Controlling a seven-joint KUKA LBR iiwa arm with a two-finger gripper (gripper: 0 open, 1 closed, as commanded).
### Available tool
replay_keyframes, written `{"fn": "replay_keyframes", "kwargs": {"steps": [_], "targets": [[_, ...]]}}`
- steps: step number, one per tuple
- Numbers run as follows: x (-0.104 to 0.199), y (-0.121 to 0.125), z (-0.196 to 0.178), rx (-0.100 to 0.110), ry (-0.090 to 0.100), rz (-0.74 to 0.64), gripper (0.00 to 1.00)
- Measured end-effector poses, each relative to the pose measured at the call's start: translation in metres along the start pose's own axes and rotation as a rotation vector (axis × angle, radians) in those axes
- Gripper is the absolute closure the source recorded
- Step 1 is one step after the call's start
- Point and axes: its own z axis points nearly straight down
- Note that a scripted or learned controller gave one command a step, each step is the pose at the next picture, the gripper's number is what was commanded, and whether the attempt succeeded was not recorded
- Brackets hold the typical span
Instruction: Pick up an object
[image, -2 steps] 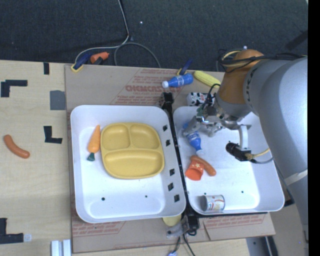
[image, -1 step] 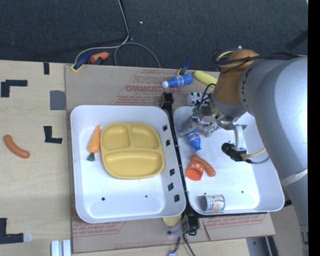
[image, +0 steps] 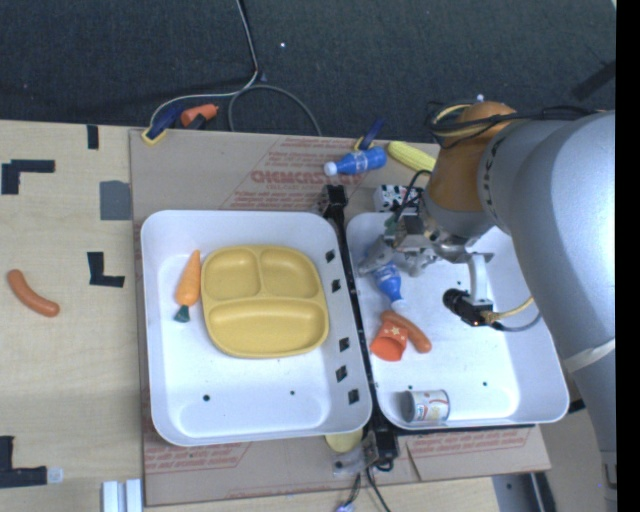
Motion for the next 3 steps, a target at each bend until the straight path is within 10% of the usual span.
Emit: {"fn": "replay_keyframes", "kwargs": {"steps": [2, 3], "targets": [[-0.006, 0.024, 0.001, 0.002, 0.002, -0.002, 0.00], [-0.006, 0.024, -0.009, 0.001, 0.001, -0.003, 1.00]]}}
